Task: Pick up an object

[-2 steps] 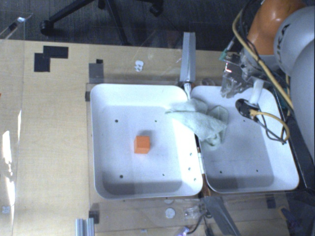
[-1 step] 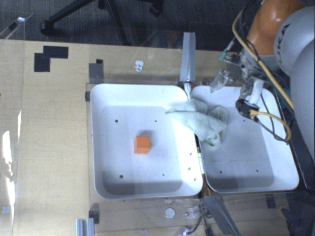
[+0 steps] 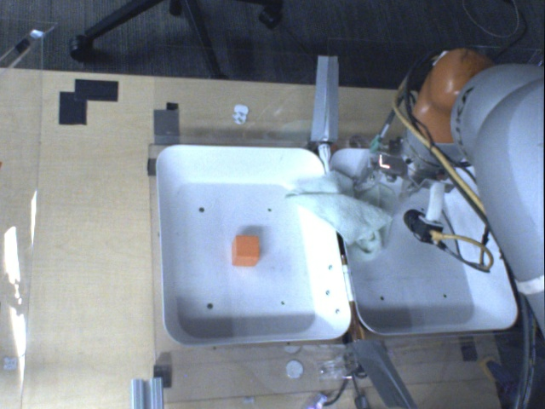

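Note:
A small orange cube [image 3: 246, 250] lies near the middle of the left bin [image 3: 183, 228]. A pale grey-green cloth [image 3: 345, 212] is draped over the divider between the two bins, most of it in the right bin [image 3: 443, 301]. My gripper [image 3: 382, 174] hangs low at the back left of the right bin, right at the cloth's upper edge, with the wrist and cables covering its tip. A rounded white object [image 3: 347, 161] sits just to the left of the gripper in the bin's back corner.
The grey arm with its orange band [image 3: 447, 92] covers the right bin's back right. Black and yellow cables [image 3: 443, 233] loop down over that bin. A metal post [image 3: 324, 100] stands behind the divider. An office chair's base [image 3: 196, 7] is on the floor beyond the bench.

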{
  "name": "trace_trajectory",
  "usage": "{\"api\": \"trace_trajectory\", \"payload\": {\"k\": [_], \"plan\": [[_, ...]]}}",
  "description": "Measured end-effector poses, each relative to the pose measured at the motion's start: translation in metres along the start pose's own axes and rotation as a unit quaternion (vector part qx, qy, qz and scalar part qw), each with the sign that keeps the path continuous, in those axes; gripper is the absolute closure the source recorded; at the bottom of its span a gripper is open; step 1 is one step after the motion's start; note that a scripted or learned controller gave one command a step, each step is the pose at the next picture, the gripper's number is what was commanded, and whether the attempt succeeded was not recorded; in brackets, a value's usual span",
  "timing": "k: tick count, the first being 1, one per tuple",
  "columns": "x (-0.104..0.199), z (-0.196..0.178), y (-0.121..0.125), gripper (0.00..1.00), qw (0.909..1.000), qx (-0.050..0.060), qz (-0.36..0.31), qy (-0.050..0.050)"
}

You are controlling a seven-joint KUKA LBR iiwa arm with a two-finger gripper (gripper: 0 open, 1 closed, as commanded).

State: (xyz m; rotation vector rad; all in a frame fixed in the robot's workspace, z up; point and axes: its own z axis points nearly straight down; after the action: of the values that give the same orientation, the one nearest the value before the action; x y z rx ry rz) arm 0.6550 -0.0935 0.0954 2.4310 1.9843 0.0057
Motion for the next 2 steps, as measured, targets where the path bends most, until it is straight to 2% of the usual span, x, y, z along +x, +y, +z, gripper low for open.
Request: {"api": "trace_trajectory", "payload": {"k": [1,2], "plan": [[0.002,-0.011,0.001,1.00,1.0000,-0.002,-0.002,0.000],[0.036,-0.109,0.008,1.00,1.0000,0.000,0.005,0.000]]}}
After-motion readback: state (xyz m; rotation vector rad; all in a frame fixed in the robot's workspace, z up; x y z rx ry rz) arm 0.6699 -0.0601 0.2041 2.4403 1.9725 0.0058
